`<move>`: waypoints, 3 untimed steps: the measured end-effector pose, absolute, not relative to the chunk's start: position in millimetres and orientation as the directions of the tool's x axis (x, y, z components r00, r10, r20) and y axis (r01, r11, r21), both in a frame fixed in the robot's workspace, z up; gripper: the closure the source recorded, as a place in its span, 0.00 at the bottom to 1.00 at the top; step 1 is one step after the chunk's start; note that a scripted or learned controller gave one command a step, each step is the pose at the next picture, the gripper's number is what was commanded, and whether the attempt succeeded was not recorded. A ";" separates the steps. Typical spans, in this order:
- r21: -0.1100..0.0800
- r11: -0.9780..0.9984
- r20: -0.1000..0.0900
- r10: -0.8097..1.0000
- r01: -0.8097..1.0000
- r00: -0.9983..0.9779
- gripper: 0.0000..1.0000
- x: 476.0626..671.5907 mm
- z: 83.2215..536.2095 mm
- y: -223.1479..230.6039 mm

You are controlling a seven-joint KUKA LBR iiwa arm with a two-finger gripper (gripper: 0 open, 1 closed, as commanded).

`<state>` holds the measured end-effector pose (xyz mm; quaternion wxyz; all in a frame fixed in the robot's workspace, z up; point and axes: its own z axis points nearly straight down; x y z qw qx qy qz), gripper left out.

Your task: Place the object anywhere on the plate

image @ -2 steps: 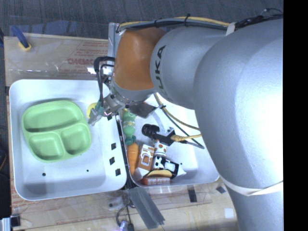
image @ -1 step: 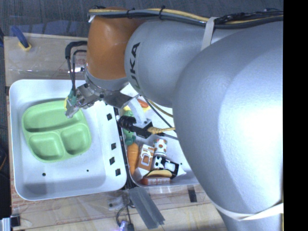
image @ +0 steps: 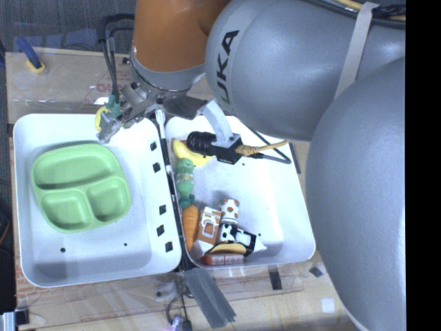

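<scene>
Grey arm with orange band reaches in over the two shallow white bins. Hand sits above the far rim of the left white bin, just beyond the green three-compartment plastic plate. A small yellow object shows at the fingertips, apparently pinched, not yet over the plate. Right white bin holds a yellow banana-like toy, an orange carrot toy and small printed boxes.

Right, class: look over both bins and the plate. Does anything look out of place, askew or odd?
Nothing looks spilled or broken. The toys are all heaped along the right bin's left side. The green plate sits slightly askew in the left bin. The gripper hovers beyond the plate's far edge.
</scene>
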<state>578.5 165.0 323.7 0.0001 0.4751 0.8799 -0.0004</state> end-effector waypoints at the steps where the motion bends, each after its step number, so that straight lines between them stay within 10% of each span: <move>1: -0.003 0.520 0.000 0.854 0.854 -0.520 1.00 504.6 299.7 177.3; 2: -0.003 0.520 0.000 0.854 0.854 -0.520 0.00 504.6 299.7 177.2; 3: -0.001 0.465 -0.001 0.885 0.885 -0.465 0.00 476.0 316.8 197.3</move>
